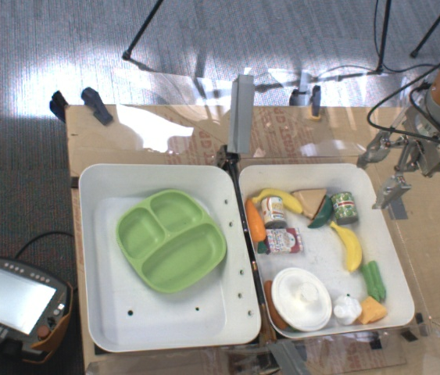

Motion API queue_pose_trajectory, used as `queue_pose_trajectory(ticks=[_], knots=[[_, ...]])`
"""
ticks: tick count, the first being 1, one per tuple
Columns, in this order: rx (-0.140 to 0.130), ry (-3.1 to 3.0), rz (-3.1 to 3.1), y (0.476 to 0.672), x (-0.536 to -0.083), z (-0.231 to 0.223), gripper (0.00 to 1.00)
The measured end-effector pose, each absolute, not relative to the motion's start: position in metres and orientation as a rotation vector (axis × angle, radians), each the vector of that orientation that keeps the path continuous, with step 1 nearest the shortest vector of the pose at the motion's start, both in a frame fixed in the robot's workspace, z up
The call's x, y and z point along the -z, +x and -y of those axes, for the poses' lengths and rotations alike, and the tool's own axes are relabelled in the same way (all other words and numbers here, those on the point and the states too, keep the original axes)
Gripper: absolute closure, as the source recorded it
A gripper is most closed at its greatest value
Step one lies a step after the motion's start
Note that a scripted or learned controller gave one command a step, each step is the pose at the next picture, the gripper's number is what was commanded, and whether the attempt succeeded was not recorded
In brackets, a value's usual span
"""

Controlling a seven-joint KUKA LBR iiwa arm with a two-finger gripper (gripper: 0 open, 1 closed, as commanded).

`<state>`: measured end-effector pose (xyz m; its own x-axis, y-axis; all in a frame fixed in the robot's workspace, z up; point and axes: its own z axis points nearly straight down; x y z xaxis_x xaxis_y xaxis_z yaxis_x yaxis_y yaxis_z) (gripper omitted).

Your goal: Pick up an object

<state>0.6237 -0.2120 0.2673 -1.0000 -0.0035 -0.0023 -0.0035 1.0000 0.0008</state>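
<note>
Where bins meet: two bananas (348, 244), one carrot (255, 222).

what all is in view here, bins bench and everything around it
shallow white bins: 2, side by side on the bench
green divided plate: 1, left bin
yellow toy bananas: 2, right bin, one mid right, one at the upper left
orange toy carrot: 1, right bin's left edge
small green-label can: 1, right bin, upper right
small white-label jar: 1, right bin, upper left
tan wedge: 1, right bin, top
red and white packet: 1, right bin, centre left
round white lid-like dish: 1, right bin, bottom
green toy pod: 1, right bin's right edge
handheld screen pendant: 1, floor, lower left
gripper: 1, grey metal, beyond the right bin's upper right corner
</note>
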Motion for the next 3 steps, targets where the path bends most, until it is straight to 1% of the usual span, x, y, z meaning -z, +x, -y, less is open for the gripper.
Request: queue_pose_trajectory(ticks=[1, 2, 3], knots=[[0.001, 0.009, -3.136, 0.629, -0.107, 0.209, 0.0], [0.0, -0.068, -3.127, 0.621, -0.095, 0.121, 0.0], [0.006, -0.006, -3.133, 0.635, -0.093, 0.087, 0.0]])
